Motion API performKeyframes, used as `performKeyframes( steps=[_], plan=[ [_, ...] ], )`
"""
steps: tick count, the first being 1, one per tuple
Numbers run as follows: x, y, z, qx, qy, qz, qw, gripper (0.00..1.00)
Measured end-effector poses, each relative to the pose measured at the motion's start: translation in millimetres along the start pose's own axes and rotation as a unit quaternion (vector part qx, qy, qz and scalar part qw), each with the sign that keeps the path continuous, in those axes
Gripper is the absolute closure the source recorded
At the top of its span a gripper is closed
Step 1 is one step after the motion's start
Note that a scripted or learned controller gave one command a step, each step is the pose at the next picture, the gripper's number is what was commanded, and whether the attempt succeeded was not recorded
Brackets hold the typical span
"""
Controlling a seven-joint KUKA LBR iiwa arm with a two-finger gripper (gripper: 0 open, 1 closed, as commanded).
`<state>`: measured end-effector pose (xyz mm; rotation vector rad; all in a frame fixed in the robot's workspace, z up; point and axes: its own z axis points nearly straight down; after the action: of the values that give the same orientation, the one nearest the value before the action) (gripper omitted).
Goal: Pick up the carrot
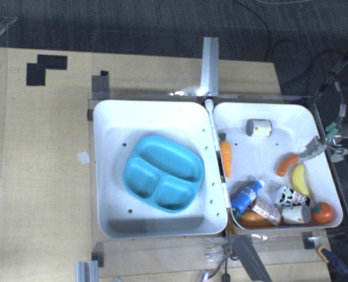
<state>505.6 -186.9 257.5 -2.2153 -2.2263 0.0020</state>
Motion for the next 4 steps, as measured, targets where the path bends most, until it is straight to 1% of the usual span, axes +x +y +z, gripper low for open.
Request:
performKeyframes(
  steps=[1,2,3,4],
  plan=[
    [60,12,166,-0.003,0.0,0.01,0.9999,0.0],
    [62,13,157,-0.004,0.001,0.009,0.9999,1.0],
    [93,-18,73,-0.001,0.0,0.083,0.9966,1.0],
    [128,-17,53,-0.002,0.0,-0.023,0.9997,1.0]
  ],
)
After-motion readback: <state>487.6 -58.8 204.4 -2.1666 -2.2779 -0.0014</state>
